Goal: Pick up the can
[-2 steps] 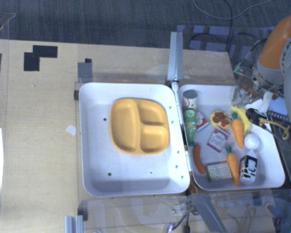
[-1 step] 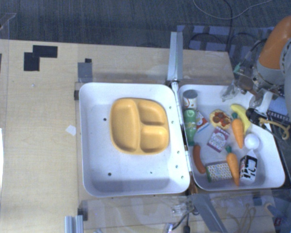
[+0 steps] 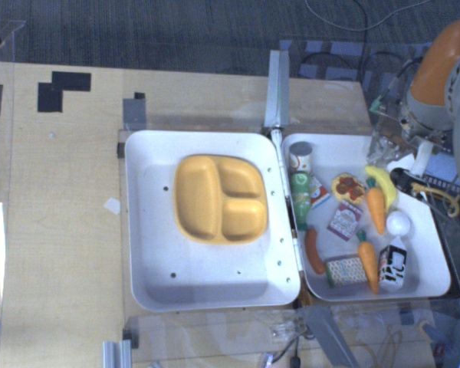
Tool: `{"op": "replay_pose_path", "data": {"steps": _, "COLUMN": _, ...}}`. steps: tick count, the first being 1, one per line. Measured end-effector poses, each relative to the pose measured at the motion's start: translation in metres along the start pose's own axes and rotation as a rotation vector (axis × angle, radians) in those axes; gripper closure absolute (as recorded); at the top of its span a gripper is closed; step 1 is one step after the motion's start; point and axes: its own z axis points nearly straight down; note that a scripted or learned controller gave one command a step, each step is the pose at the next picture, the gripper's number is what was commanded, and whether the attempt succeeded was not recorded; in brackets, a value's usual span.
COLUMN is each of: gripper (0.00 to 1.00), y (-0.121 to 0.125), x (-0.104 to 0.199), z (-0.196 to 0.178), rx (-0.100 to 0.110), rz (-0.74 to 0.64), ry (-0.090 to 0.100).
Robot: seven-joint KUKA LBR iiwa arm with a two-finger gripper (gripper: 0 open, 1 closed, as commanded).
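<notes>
A slanted view from above shows two shallow white bins side by side on a wooden bench. Nearest the camera in the right bin [image 3: 437, 278], well to the near side of the gripper, stand a black-and-white carton [image 3: 392, 267] and a small carrot [image 3: 367, 263], with a grey textured block [image 3: 344, 271] and a red sausage [image 3: 314, 250] beside them. A little farther in lie a white ball [image 3: 398, 223], a pink-and-white packet [image 3: 343, 221] and a larger carrot [image 3: 376, 208]. A banana [image 3: 379, 179] lies just on the near side of the gripper, next to a round toy pizza [image 3: 348, 186]. The left bin [image 3: 149, 274] holds a yellow divided tray [image 3: 218, 198]. The can [image 3: 300, 158] stands upright in the far corner of the right bin, against the wall it shares with the left bin. It touches a green bottle [image 3: 300, 192] on its near side. The gripper [image 3: 387, 148] hangs over the opposite far corner, so the can sits well apart from it, toward the view's left, at about the same depth. Whether the gripper is released or clenched cannot be told from here, and nothing can be seen in its grasp. The task appears to be at the approach step, with the can untouched. The next move likely calls for travelling sideways across the far end of the bin, centring over the can, then descending without striking the wall or the bottle.
</notes>
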Motion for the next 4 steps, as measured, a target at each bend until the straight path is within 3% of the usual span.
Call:
{"op": "replay_pose_path", "data": {"steps": 1, "gripper": 1.00, "y": 0.014, "x": 0.003, "z": -0.064, "rx": -0.002, "rz": -0.092, "ry": 0.002}}
{"op": "replay_pose_path", "data": {"steps": 2, "gripper": 0.00, "y": 0.014, "x": 0.003, "z": -0.064, "rx": -0.002, "rz": -0.092, "ry": 0.002}}
{"op": "replay_pose_path", "data": {"steps": 3, "gripper": 0.00, "y": -0.018, "x": 0.036, "z": 0.065, "rx": -0.001, "rz": -0.280, "ry": 0.004}}
{"op": "replay_pose_path", "data": {"steps": 4, "gripper": 0.00, "y": -0.083, "x": 0.003, "z": 0.070, "rx": -0.008, "rz": 0.148, "ry": 0.009}}
